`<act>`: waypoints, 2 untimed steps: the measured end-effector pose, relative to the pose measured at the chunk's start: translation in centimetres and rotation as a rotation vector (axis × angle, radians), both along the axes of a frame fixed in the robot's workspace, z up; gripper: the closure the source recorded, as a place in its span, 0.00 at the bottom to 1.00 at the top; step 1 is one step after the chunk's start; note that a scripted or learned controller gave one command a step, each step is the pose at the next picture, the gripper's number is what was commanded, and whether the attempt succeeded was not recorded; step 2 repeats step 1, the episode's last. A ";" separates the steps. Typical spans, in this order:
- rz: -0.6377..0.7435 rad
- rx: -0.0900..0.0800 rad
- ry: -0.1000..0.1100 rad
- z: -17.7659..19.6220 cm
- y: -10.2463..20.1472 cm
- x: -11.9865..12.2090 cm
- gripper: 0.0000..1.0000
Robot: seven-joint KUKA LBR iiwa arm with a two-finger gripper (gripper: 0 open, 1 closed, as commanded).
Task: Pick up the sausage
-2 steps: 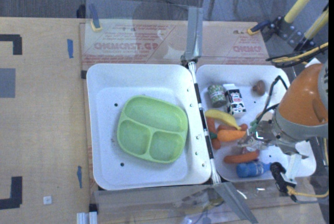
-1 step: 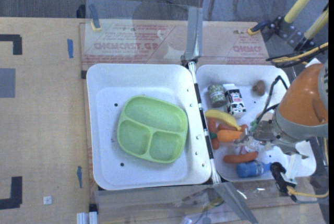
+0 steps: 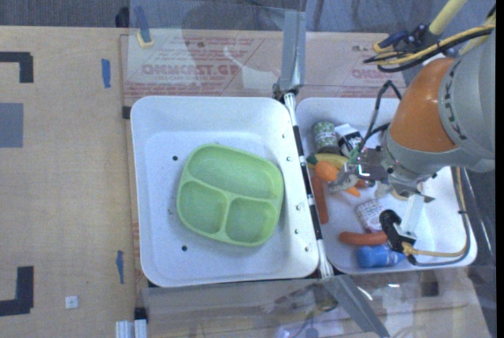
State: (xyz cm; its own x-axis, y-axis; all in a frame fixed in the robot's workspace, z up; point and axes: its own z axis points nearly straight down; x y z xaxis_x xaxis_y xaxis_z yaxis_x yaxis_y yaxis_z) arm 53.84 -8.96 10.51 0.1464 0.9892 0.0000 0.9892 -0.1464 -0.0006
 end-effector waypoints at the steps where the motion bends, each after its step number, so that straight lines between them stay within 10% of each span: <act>1: 0.035 -0.002 -0.004 -1.9 -4.6 -4.1 0.00; 2: 0.035 -0.002 -0.004 -1.9 -4.6 -4.1 0.00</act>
